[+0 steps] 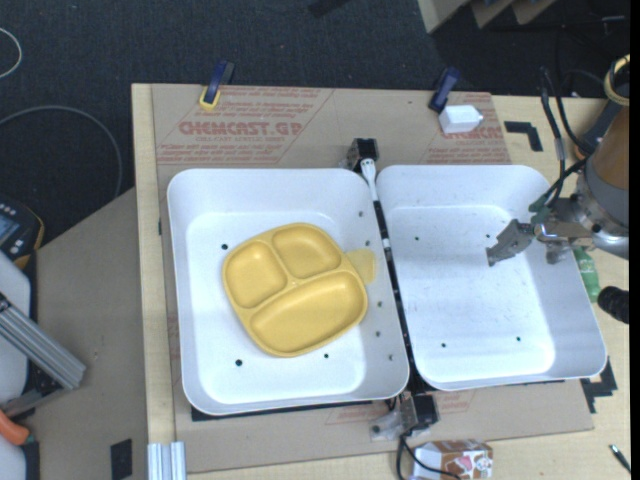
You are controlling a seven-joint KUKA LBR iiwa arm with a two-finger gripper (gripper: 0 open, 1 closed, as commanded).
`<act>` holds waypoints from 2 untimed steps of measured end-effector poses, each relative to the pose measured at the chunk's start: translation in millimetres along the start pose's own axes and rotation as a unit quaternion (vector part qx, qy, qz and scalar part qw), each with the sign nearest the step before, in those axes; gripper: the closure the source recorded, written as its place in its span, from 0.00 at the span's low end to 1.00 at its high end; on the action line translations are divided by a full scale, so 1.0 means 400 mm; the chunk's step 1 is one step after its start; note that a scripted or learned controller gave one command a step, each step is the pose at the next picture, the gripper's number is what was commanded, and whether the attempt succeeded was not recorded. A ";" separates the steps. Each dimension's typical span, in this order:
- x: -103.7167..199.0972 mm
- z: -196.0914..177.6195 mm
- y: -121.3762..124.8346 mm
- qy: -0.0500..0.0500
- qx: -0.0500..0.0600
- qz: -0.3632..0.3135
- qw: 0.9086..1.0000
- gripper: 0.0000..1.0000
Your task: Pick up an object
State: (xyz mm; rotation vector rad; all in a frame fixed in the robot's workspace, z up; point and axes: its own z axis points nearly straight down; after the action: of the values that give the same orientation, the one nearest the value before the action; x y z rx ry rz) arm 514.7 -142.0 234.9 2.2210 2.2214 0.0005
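We see a smooth yellow plastic plate (295,288) with three rounded compartments lying flat in the left bin (190,268). Well apart, over the speckled right bin (480,368), the metal gripper (508,244) hangs with fingers spread, holding nothing.

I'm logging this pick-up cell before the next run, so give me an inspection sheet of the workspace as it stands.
Surface: cardboard-covered bench bearing a left bin and a right bin, side by side.
Job's things: yellow divided plate lying flat in the left bin.
Clutter: blue clamps at the bench's far edge; small white block.
Grippers: gripper over the right bin, nothing between its fingers.
Cables: dark cables along the arm; thin wire on the floor.
Surroundings: dark carpet; metal rail at left.
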 end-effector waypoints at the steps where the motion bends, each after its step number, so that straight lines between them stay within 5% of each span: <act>1: 0.127 -0.217 -0.088 0.000 -0.005 -0.003 1.000 0.00; 2: 0.121 -0.231 -0.086 0.000 -0.002 -0.001 1.000 1.00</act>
State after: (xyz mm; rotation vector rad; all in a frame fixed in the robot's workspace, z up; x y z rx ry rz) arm 480.5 -93.7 327.3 2.2172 2.2205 0.0035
